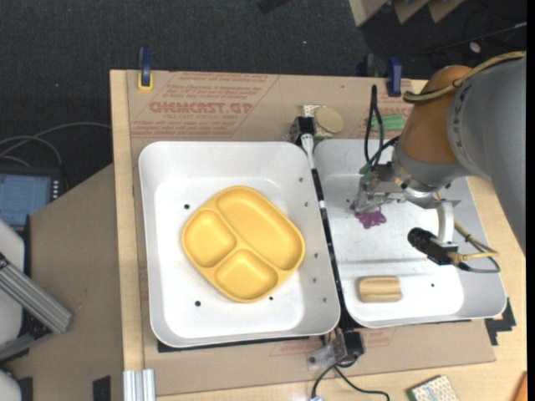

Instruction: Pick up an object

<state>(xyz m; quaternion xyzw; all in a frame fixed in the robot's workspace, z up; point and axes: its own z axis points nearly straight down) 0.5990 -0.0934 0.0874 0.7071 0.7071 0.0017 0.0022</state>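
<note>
1. The bench top (209,107) is a flat tan board printed with red lettering. It carries two shallow white bins with rounded corners, set side by side and touching along their inner rims.
2. The left bin (155,224) holds a glossy yellow plate (242,242). The plate is a rounded oblong, moulded into three compartments, and lies flat near the middle of the bin.
3. The right bin (476,303) holds a small purple thing (370,218) with a lumpy, irregular outline, in its upper left part.
4. A smooth tan block (379,289) with rounded ends lies near the front rim of the right bin, well apart from the purple thing.
5. The grey arm (493,115), with its orange band (426,132), reaches in from the right.
6. The metal gripper (368,197) points down just above the purple thing, touching or nearly touching its top. Whether it is open, closed or gripping cannot be told.
</note>
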